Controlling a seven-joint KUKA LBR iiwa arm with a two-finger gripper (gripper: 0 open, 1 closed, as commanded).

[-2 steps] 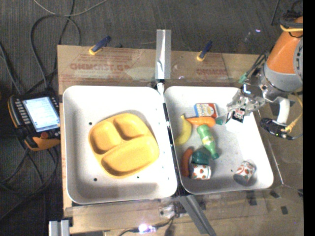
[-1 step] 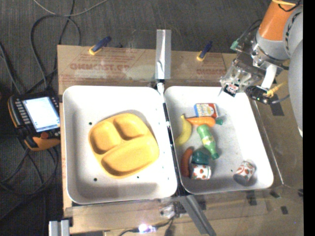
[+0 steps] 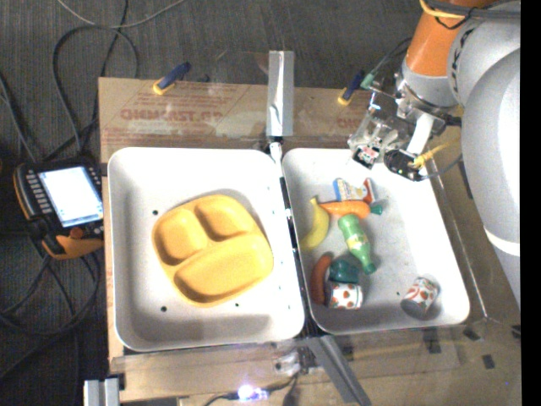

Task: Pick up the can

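We note the arm [image 3: 499, 117] entering from the right side of the view, its broad grey link filling the right edge. The orange band [image 3: 435, 24] sits near the top right, above the wrist. Below it the wrist [image 3: 423, 87] angles down and to the left. The gripper [image 3: 372, 146] hangs at the lower left end of the wrist, raised above the bench. We cannot make out how its jaws stand; the tip is small and cluttered with cabling.
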